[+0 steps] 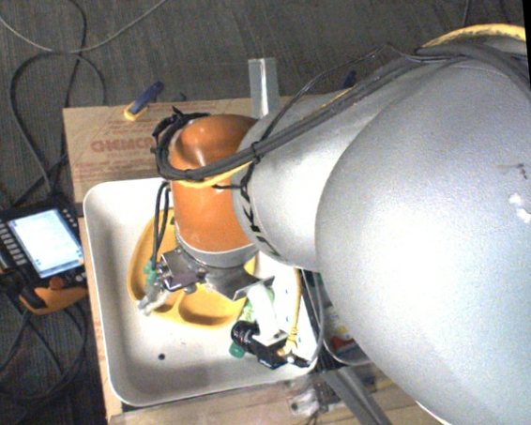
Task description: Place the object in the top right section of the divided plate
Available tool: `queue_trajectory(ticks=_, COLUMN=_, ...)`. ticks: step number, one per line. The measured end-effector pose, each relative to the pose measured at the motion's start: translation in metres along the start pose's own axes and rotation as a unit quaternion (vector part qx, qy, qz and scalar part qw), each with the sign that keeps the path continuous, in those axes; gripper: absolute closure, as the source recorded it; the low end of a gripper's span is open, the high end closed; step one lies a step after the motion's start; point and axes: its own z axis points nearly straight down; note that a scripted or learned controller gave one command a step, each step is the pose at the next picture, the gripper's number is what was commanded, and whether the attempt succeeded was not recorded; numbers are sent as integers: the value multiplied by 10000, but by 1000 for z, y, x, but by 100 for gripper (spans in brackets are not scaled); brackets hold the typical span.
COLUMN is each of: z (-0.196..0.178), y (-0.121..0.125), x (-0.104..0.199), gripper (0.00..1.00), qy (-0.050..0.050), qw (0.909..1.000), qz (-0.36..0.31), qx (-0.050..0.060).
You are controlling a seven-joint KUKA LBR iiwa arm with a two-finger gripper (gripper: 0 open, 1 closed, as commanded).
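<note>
The yellow divided plate lies in the left white bin, and the arm's wrist covers most of it. My gripper hangs below the orange band, low over the plate's middle. A metal part of it juts left over the plate's rim. The plate's sections and anything on them are hidden under the wrist. I cannot make out any object at the gripper. A green and black cable fitting hangs off the wrist over the bin's lower right.
The big grey arm body fills the right half and hides nearly all of the right bin. A lit teach pendant lies on the floor to the left. Brown cardboard with a blue and yellow tool sits behind the bin.
</note>
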Motion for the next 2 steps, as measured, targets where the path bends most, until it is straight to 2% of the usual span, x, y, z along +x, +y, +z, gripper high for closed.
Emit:
queue_trajectory(ticks=1, z=87, y=-9, x=10, gripper=0, qy=17, qw=9950, qz=998, qx=-98)
queue_trajectory(ticks=2, z=17, y=-15, x=18, gripper=0, qy=-1, qw=9946, qz=1040, qx=8)
